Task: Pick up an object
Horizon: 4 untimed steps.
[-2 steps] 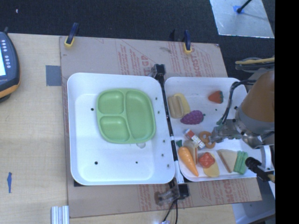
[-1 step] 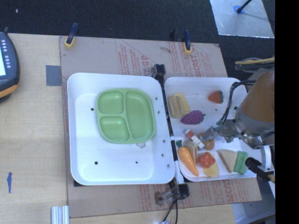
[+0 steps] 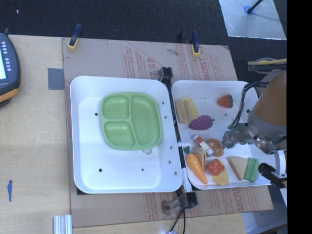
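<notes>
Two shallow white bins sat side by side on a cardboard sheet that covered the counter. The left bin held a green divided plate, lying flat toward the far half of the bin. The right bin held a scatter of toy food. A strawberry lay near its far edge. A yellowish bread-like piece lay against the wall shared with the left bin, with a bunch of purple grapes just beside it. Toward the near edge were a pretzel, a carrot, a red tomato-like piece, a sandwich wedge and a green piece touching that wedge.

The arm reached in from the right and hung over the right side of the right bin. Its gripper sat low, just beside the pretzel and between the grapes and the sandwich wedge. Whether the jaws were open or closed could not be told, since the wrist hid them; nothing could be seen between them.

A handheld controller lay at the counter's left edge, well apart from the bins, and clamps held the cardboard's far edge.
</notes>
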### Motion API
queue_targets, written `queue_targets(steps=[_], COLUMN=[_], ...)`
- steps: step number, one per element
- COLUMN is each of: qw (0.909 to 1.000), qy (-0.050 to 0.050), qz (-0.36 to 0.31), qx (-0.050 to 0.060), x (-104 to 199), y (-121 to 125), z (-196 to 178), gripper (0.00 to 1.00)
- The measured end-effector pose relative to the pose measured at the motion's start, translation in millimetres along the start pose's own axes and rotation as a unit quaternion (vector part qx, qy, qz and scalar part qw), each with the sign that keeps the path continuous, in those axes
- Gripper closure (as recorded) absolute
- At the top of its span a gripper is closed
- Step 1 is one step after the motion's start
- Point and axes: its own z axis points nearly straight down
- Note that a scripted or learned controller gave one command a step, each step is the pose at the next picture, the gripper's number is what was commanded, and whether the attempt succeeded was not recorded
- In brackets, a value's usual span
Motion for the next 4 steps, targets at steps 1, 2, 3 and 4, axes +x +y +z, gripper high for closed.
queue_targets(steps=[1, 2, 3, 4], qw=[1.0000, 1.0000, 1.0000, 1.0000], qy=[0.000, -0.001, -0.001, 0.000], qz=[-0.001, -0.002, -0.002, 0.000], qx=[0.000, 0.000, 0.001, 0.002], x=[0, -1, -1, 37], y=[0, 0, 0, 53], z=[0, -10, -10, 27], gripper=[0.00, 1.00, 0.00, 0.00])
